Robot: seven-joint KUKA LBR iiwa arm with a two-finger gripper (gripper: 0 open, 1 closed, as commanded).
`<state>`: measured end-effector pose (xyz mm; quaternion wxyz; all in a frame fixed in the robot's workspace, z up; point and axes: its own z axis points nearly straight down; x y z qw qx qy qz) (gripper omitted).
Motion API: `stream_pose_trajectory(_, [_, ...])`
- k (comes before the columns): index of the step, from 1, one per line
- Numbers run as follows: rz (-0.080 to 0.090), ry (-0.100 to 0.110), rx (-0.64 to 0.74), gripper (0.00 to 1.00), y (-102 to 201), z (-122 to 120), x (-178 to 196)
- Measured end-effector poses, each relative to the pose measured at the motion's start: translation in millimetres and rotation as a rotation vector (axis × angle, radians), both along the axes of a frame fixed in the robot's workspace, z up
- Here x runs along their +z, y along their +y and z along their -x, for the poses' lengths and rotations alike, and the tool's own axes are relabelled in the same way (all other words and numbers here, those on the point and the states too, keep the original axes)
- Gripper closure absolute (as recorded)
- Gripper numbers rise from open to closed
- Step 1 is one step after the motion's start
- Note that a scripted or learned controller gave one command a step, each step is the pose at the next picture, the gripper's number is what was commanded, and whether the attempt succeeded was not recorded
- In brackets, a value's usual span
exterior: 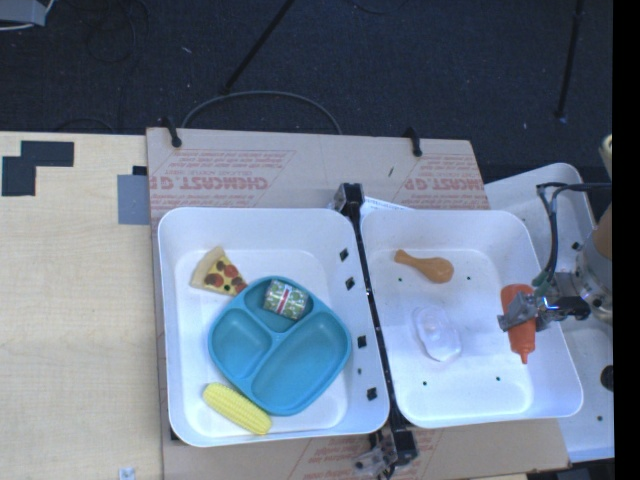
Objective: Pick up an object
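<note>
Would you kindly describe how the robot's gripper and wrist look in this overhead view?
The small grey metallic gripper is blocky, with a tiny blue spot on its body. Behind it sits a pale grey wrist housing. A thin black cable loops up from the wrist and arcs over toward the right.

Left bin [165,268]: pizza slice [218,272] at the far left corner. Blue divided plate [280,353] at centre, with a small can [286,299] in its far compartment. Corn cob [237,409] by the near edge. Right bin [560,388]: drumstick [424,265] toward the far edge, clear plastic item [438,334] at centre. Both bins sit on cardboard [300,173] on the desk [70,318].
</note>
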<state>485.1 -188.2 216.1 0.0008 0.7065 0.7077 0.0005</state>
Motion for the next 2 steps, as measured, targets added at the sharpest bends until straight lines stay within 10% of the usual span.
stream_pose_trajectory(2, [-0.002, 0.004, 0.003, 1.0, 95, -58, -12])
